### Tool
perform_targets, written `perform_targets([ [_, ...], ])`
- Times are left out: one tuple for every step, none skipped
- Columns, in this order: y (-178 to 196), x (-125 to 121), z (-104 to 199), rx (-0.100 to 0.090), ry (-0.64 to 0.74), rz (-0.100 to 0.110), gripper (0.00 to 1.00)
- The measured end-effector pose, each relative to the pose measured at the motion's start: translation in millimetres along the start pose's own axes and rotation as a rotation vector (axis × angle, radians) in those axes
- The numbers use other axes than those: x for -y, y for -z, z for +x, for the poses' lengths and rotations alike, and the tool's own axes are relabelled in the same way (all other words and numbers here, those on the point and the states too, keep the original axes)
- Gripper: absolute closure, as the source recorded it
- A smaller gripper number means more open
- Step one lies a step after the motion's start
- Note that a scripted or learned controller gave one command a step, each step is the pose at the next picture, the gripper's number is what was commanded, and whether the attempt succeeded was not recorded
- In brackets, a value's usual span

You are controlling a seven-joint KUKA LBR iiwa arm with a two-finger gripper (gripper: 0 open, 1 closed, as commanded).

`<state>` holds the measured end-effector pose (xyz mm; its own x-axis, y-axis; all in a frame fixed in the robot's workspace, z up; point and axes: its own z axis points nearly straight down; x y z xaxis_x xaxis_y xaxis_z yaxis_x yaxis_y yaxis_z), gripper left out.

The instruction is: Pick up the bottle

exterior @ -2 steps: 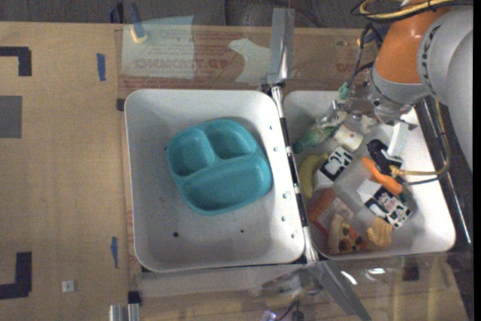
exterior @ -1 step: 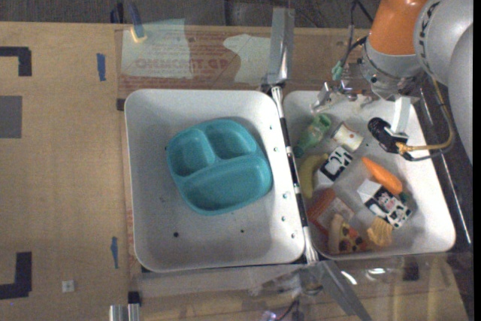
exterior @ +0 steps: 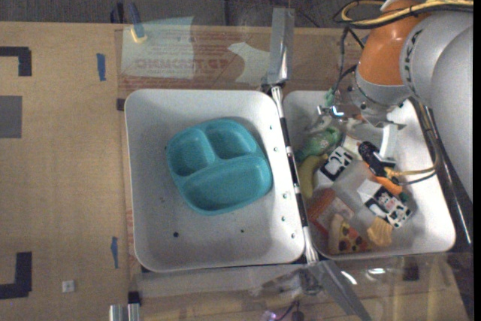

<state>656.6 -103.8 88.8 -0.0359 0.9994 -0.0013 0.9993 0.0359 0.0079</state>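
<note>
**Currently: gripper over the right bin's far-left corner, bottle just below it**

Ok, left to right.

Bench point(exterior: 68, 162): bare tan board, black tape marks along the left edge, blue tape bits at 11 o'clock from the left bin.

Left bin point(exterior: 150, 237): holds one teal divided plate point(exterior: 218, 165), sitting a bit toward 12 o'clock of the bin's centre and turned at an angle. A few dark specks lie on the bin floor at 6 o'clock from the plate.

Right bin point(exterior: 436, 225): touching the left bin along the shared wall, and cluttered.
- Bottle point(exterior: 323, 139): the greenish rounded item near the shared wall, in the bin's 10 o'clock part. It's blurry, so I'm only fairly sure that it is the bottle. It lies in the pile, touching its neighbours.
- Yellow curved piece point(exterior: 307, 175): at 7 o'clock from the bottle, against the wall.
- Black-and-white box point(exterior: 336, 162): at 5 o'clock from the bottle, touching it.
- Orange-red item point(exterior: 323, 205) and a pizza-slice toy point(exterior: 344, 234): toward the bin's 7 o'clock corner.
- Black-and-white card point(exterior: 388, 204) and an orange-handled tool point(exterior: 385, 178): near the bin's centre.

Gripper point(exterior: 336, 111): at 12 o'clock from the bottle, just beside it. Contact not resolvable. Open or closed: cannot tell, since the wrist hides it from this angle. Nothing visibly held.

Arm point(exterior: 443, 64): comes in from 2 o'clock, with the orange band point(exterior: 387, 56) above the wrist and cables looping over it.
</note>
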Motion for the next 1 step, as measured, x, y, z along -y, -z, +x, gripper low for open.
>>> perform_targets([
  [13.1, -2.2, -1.2, 0.005, 0.000, -0.007, 1.00],
])
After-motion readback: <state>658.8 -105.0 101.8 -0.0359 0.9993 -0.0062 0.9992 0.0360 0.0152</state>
